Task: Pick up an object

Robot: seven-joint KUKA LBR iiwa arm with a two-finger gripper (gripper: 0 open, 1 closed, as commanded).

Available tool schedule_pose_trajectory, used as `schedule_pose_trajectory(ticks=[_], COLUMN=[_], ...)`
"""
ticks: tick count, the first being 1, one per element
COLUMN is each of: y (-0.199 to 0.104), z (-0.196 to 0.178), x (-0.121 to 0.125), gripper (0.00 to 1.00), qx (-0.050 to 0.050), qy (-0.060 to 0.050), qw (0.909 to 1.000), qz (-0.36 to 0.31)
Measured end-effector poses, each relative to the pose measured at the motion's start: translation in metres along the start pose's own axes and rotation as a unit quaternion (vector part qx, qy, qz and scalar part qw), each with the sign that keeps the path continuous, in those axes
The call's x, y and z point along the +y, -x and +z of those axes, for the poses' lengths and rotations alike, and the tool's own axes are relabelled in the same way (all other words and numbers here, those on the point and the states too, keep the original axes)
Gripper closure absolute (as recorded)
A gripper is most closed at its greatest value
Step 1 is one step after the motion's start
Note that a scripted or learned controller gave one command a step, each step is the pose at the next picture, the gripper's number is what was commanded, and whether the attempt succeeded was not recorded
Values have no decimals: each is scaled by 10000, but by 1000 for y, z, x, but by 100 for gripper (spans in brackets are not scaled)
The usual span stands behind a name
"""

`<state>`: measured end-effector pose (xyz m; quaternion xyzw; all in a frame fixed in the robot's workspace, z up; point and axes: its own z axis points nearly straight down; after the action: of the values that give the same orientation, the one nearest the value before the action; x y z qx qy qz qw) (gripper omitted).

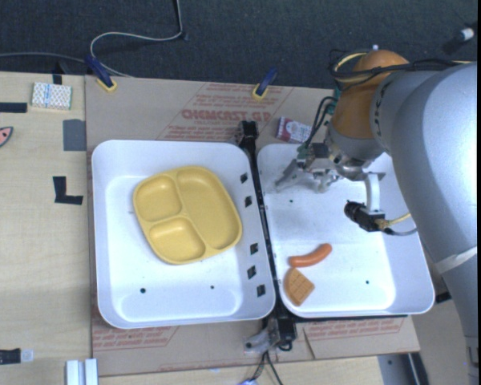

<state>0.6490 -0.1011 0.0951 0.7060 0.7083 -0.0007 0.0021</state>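
Camera view is showing, from the left, a yellow divided plate [187, 213] lying in the left bin [120, 295]. In the right bin [401, 283] a waffle piece [297, 285] is sitting near the front edge, with a sausage [310, 255] just beside it. The gripper [305, 175] is hovering over the bin's far end, well apart from both, fingers seemingly spread and carrying nothing. Picking well is probably meaning travelling forward over the sausage, straddling its narrow width, then descending.
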Motion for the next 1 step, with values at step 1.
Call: schedule_pose_trajectory(ticks=[1], y=[-6], z=[10], x=[8], gripper=[0], qx=[8], qy=[-13], qw=[10000], qz=[14])
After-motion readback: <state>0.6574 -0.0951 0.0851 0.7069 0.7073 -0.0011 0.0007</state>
